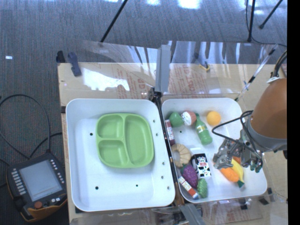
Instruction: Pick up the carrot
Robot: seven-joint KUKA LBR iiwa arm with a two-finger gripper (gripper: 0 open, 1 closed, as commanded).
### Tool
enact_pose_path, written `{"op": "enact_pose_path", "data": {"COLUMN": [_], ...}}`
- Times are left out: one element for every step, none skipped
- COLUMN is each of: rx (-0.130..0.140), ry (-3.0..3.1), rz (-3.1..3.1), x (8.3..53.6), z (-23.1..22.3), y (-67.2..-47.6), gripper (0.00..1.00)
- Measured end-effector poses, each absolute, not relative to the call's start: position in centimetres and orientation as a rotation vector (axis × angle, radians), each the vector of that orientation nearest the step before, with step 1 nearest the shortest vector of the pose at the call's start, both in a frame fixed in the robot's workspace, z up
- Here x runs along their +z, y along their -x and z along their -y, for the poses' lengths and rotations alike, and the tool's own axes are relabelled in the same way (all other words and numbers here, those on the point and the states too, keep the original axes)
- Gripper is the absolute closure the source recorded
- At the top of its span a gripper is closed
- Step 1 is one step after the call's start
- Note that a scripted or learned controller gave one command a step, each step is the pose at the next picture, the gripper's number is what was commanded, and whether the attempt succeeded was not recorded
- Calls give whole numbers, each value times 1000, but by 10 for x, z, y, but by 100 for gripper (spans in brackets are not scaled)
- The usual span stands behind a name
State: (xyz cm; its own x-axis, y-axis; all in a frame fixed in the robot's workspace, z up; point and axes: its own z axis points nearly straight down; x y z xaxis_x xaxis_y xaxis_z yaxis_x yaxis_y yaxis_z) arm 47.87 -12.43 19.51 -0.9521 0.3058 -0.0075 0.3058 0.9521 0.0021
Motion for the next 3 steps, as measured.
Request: {"op": "enact_pose_path", "data": {"rx": [1,1,2], "ry": [-131,-52,-57], "rz": [-3142,-3132,-3140], "x": [166,258,254], "z": [170,110,111], "y": [-478,-479,-477], "gripper": [100,100,0]}}
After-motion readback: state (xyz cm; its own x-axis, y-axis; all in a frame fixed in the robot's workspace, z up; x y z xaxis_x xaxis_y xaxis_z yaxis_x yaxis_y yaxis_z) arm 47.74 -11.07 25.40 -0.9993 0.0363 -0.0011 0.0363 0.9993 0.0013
